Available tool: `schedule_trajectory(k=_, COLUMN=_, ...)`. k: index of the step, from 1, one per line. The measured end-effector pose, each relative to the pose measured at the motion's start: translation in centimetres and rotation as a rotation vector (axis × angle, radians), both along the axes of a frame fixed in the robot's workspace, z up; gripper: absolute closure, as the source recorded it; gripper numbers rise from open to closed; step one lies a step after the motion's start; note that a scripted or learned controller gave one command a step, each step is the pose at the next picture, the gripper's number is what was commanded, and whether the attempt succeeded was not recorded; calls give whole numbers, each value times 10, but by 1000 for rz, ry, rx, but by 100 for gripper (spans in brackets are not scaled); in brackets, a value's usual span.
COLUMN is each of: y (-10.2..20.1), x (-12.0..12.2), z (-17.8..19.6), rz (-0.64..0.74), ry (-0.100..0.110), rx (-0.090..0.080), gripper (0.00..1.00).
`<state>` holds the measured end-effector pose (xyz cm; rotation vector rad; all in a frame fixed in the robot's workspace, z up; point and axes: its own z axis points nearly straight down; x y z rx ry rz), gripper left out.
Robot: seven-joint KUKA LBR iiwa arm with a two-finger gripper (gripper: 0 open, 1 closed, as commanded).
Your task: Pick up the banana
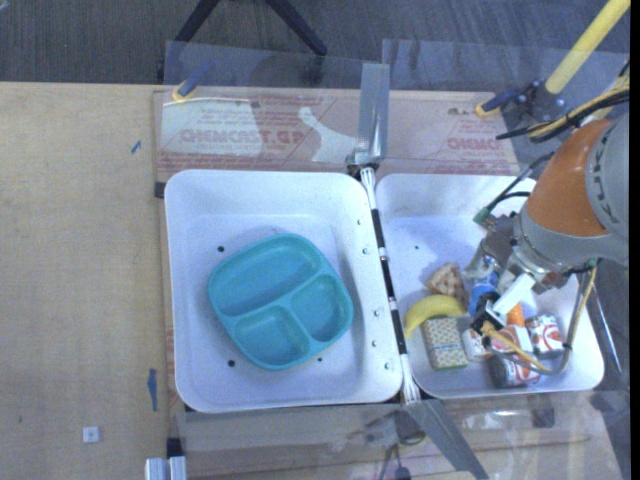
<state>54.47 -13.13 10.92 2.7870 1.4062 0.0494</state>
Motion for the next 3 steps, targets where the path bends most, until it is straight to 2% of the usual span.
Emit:
schedule_trajectory(k=1, y=73, x=-49, z=74, rz=50, ry=39, rx=3, gripper=100)
schedule_trajectory(k=2, y=57, x=-64, z=74, rz=-189, ry=41, rx=8, gripper=100)
schedule_trajectory(k=3, y=-8, x=-15, z=223, rz=-143, ry=40, rx=5, gripper=100)
